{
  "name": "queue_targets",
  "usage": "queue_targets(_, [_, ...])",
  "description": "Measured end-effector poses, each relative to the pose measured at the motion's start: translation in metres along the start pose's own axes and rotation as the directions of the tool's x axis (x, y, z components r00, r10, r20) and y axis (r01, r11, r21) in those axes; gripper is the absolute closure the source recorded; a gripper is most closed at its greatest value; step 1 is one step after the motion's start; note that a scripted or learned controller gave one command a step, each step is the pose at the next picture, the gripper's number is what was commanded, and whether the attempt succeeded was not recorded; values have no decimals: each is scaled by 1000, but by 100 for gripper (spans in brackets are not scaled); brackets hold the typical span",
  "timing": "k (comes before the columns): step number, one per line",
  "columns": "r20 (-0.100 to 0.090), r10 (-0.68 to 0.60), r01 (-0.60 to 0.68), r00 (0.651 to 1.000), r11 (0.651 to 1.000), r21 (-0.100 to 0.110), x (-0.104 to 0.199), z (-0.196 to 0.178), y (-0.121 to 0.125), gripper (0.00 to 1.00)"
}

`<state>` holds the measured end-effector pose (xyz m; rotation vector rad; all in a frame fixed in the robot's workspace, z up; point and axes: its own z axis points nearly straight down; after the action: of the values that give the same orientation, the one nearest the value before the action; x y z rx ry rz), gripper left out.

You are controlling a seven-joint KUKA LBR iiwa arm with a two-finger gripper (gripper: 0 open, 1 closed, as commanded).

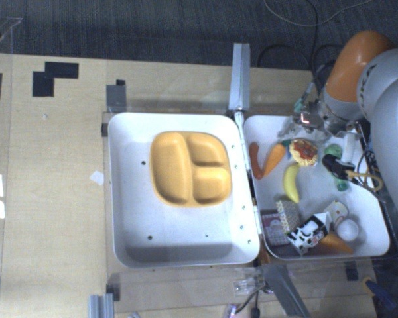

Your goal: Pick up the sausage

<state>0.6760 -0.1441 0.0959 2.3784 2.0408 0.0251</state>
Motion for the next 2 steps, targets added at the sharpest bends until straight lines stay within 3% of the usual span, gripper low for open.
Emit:
queue_targets(1, [9, 245, -245, 969, 969, 6, -40, -43, 2, 0])
queue_targets(2, [8, 454, -454, 891, 891, 7, -11, 8, -27, 0])
